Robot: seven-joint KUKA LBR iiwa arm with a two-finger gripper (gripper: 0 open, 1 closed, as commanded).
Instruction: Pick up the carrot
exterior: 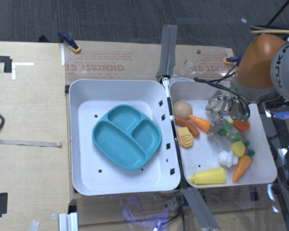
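Note:
Two carrots lie in the right bin (265, 143). One orange carrot (199, 122) lies slanted near the bin's middle, with its thick end and green leaves (227, 130) toward the right. My gripper (215, 121) hangs right over that thick end, and its metal body hides where they meet. The second carrot (242, 167), with a green top, lies at the front right, apart from the gripper.
Around the carrot lie a red sausage (187, 127), a tan egg-like ball (182, 109), a corn piece (185, 139), a red tomato (241, 125), a lemon (238, 148), a white piece (225, 158) and a yellow bottle (209, 176). The left bin (82, 167) holds a blue divided plate (126, 136).

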